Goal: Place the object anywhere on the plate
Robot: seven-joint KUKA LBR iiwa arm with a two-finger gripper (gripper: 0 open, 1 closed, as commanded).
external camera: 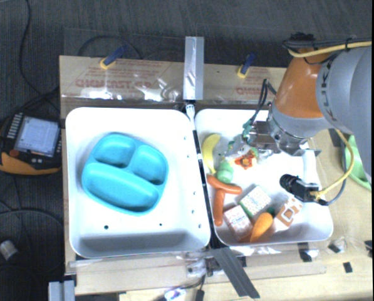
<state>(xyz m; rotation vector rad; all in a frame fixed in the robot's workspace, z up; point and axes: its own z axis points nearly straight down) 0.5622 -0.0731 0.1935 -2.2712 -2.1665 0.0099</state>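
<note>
1. Left bin [86,231]: white, shallow, occupying the centre-left of the frame. Contains a blue plate [124,172] with three compartments, lying in the upper half of the bin.
2. Right bin [318,227]: white, directly beside the left bin, at centre-right of the frame. Contains a cluster of toy food items.
3. Contents of the right bin, upper left to lower right:
   - banana [209,150], yellow, against the left wall.
   - green item [224,167], just below the banana.
   - small red-orange piece [245,160], just below the gripper; contact with it cannot be told.
   - carrot [219,196], orange, along the left wall.
   - green-and-white carton [255,199], tilted, mid-bin.
   - red-and-white carton [235,218], touching the green-and-white one.
   - orange item [262,226], near the front wall.
   - white-and-orange box [288,213], to the right of the orange item.
4. Arm [312,99]: grey with an orange band, entering from the upper right of the frame, wrist over the upper part of the right bin.
5. Gripper [249,144]: low over the right bin, beside the banana. Opening width: cannot tell. Held item: cannot tell.
6. All toy items located in the right bin, well apart from the plate.
</note>
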